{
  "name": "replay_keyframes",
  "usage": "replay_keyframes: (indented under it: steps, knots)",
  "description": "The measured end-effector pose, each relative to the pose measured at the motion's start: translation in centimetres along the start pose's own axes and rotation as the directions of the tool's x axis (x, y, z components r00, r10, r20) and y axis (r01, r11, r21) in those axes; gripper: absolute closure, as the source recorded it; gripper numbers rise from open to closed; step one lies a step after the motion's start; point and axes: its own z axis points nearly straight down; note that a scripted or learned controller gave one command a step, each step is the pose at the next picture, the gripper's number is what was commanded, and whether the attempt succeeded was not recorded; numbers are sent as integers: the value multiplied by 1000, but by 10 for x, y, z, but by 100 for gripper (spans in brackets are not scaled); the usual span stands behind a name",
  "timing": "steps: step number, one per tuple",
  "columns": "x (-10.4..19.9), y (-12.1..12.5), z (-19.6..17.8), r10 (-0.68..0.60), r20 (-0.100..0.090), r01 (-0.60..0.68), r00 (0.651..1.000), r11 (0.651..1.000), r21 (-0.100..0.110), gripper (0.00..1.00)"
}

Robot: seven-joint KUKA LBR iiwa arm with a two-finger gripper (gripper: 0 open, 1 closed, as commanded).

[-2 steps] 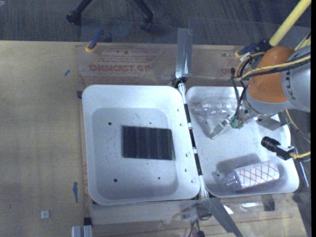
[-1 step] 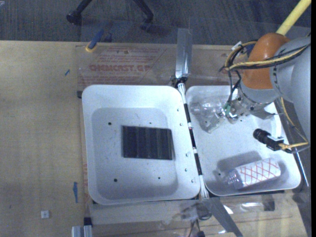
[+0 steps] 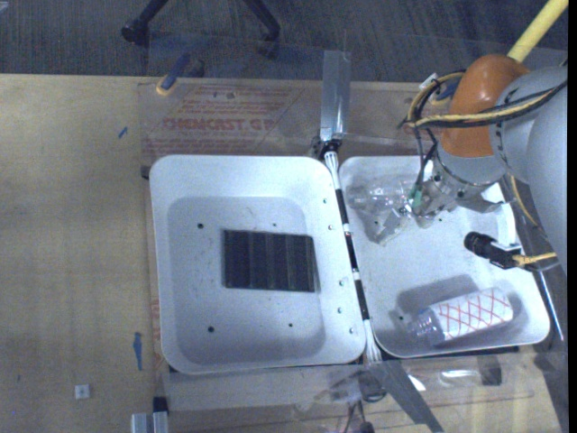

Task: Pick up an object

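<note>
1. Wooden bench (image 3: pixel 72 242): carries 2 shallow white plastic bins side by side.
2. Left white bin (image 3: pixel 180 188): holds 1 dark ribbed rectangular panel (image 3: pixel 270 260), lying flat at the middle of the bin floor.
3. Right white bin (image 3: pixel 532 327): holds 2 objects.
4. Crumpled clear plastic wrapper (image 3: pixel 379 207): lies near the bin's far left corner, beside the divider between the bins.
5. Clear plastic bottle with a white label crossed by red lines (image 3: pixel 462 317): lies on its side along the bin's near edge, cap end toward the left.
6. Grey arm with orange band (image 3: pixel 482 93): reaches in over the right bin's far edge.
7. Two-finger gripper (image 3: pixel 422 201): sits low at the wrapper's right edge; whether its fingers are spread or pressed together cannot be told.
</note>
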Motion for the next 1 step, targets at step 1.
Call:
replay_keyframes:
  steps: [1]
  knots:
    - [4, 3, 2, 87, 4, -87, 996, 996, -6, 0]
